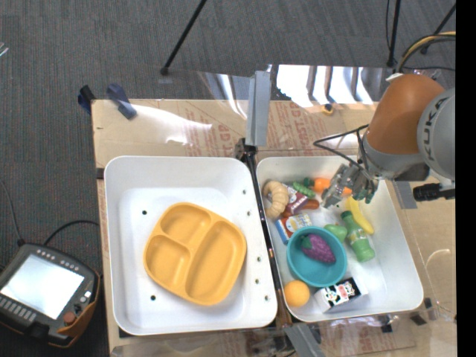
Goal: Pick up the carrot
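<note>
The carrot (320,185), a small orange piece with a green leafy end pointing left, lies near the back of the right bin (401,262). My gripper (348,193) hangs just right of it, over the bin's back middle. Its fingers stand open and slant down toward the left. The left fingertip (332,195) sits close to the carrot, and a bit of orange shows by it. I see nothing gripped between the fingers.
Around the carrot lie a croissant (275,197), a red-and-white packet (296,222), a banana (361,216) and a green bottle (358,242). A blue bowl (301,262) holds purple grapes (318,248). An orange (297,293) and a milk carton (340,294) sit in front. The left bin (126,199) holds a yellow divided plate (195,253).
</note>
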You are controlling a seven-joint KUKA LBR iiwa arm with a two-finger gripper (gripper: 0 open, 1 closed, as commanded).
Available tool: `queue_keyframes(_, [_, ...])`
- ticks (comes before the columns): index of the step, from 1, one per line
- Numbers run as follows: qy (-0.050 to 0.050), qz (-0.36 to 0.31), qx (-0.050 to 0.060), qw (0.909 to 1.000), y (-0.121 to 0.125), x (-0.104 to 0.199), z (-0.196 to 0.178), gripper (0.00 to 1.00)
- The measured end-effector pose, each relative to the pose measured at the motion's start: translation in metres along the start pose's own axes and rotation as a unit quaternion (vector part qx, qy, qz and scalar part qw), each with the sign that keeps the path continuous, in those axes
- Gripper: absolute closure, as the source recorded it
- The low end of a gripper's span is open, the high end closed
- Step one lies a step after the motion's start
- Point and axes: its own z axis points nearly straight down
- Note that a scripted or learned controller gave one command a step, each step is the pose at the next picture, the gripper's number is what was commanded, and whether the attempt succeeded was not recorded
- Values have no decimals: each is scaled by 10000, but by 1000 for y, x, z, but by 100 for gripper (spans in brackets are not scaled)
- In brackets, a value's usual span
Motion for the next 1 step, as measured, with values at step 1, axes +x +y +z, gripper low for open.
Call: queue_keyframes(1, [52,1160,16,9932,47,33,-74,100])
